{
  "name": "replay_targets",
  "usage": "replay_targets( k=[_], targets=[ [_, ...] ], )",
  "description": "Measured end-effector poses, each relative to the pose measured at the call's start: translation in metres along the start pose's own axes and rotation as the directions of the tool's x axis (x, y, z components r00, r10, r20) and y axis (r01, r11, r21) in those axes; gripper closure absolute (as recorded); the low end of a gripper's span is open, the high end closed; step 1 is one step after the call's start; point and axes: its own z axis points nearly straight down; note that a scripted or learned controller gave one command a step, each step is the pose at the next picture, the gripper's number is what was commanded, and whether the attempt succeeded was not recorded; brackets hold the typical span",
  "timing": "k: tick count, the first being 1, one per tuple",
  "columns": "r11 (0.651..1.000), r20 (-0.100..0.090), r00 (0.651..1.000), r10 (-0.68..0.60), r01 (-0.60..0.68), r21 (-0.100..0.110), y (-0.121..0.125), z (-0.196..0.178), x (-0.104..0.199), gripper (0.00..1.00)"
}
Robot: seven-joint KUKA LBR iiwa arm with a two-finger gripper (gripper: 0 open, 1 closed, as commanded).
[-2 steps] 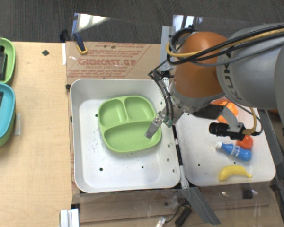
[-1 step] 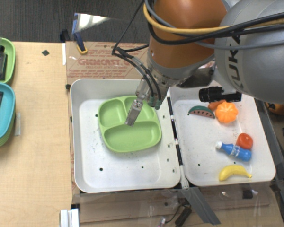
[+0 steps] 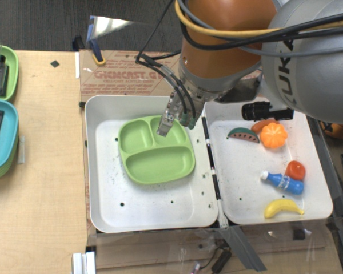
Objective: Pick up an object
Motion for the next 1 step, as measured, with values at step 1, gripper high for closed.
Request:
replay_targets(
  k=[1],
  targets=[
    [0.984,-0.004,0.984,0.175,-0.175,0.004,0.0234,0.1331,0.0746,1.00]
  ],
)
